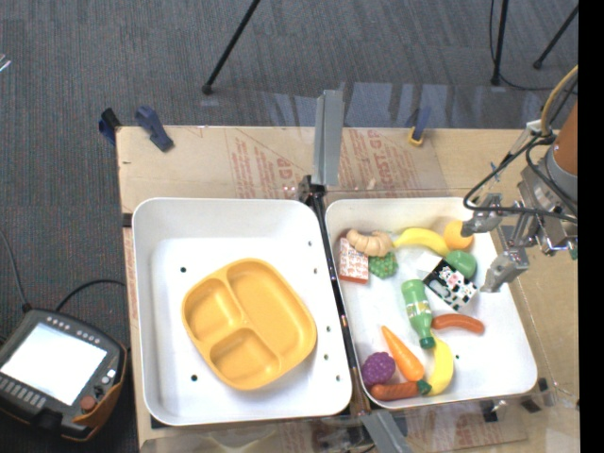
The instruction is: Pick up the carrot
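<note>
The carrot (pixel 402 351) is orange and lies at a slant in the front part of the right bin (pixel 510 366). A purple grape bunch (pixel 378 367) sits to its left and a yellow banana (pixel 440 364) to its right. My gripper (pixel 491 249) hovers over the right bin's back right corner, well behind and to the right of the carrot. Its fingers (pixel 479 221) stand open with nothing between them. A black and white carton (pixel 450 284) lies just to the gripper's lower left.
The right bin also holds a green bottle (pixel 416 309), a red sausage (pixel 459 324), a second banana (pixel 421 239), a green pepper (pixel 463 263), broccoli (pixel 382 265) and a red-orange piece (pixel 397 391). In the left bin (pixel 160 234) lies a yellow divided plate (pixel 248 322).
</note>
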`<move>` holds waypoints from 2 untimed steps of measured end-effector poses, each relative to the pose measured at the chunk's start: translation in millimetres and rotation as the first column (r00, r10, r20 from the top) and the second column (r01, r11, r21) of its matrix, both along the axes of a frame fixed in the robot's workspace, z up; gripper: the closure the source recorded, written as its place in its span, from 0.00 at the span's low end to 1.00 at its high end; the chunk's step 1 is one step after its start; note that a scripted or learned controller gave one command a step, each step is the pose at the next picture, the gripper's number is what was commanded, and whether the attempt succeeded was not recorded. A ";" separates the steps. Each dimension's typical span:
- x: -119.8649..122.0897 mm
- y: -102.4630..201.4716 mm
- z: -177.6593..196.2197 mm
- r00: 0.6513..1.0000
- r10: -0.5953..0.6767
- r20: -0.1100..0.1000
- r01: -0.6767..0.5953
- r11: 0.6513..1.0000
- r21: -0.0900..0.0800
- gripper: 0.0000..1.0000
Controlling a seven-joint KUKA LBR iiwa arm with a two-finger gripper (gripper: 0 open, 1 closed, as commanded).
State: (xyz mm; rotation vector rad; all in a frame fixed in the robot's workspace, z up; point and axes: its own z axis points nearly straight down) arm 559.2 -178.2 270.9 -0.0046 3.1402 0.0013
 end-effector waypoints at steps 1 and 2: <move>-15.0 53.3 -120.5 0.993 -0.118 -0.014 0.118 0.993 0.003 0.00; -42.1 98.8 -186.5 0.963 -0.268 -0.008 0.268 0.963 0.000 0.00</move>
